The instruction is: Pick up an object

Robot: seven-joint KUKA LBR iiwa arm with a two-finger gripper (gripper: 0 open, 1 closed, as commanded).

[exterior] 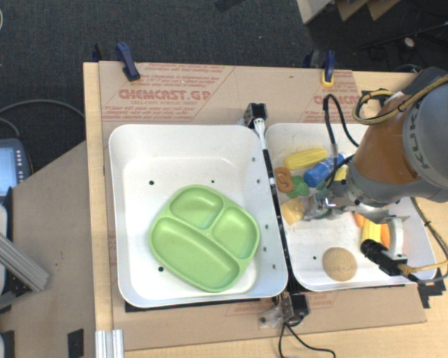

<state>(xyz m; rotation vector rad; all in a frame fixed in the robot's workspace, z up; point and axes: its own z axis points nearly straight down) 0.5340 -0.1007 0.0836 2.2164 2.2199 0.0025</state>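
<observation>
- Your surface is a tan board with red lettering, clamped at its far edge, standing on dark carpet.
- Left bin holds a green divided plate.
- Right bin holds a yellow corn cob, blue and orange toys, and a tan ball.
- Your gripper hangs low beside the toys; whether its fingers are parted or closed cannot be told.
</observation>
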